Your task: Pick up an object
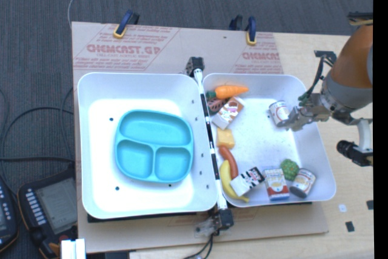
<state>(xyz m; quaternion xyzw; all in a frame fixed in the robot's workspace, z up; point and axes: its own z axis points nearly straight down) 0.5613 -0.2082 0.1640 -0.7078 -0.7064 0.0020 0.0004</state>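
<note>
The right bin (315,148) holds several toy groceries. A small silver can (278,113) lies near its upper right wall. My gripper (297,121) reaches in over the bin's right rim, just right of that can and close against it; I cannot tell whether it touches the can. Along the left wall lie an orange carrot (231,91), a red and white packet (229,112), a yellow block (226,138), a red sausage (229,161) and a banana (229,184). A cow-patterned carton (250,178), a red box (277,184), broccoli (290,168) and another can (304,182) sit at the front.
The left bin (97,100) carries a blue divided plate (154,146). A black clamp (195,65) sits where the two bins meet at the back. The bare floor of the right bin's middle (267,145) lies between the item groups.
</note>
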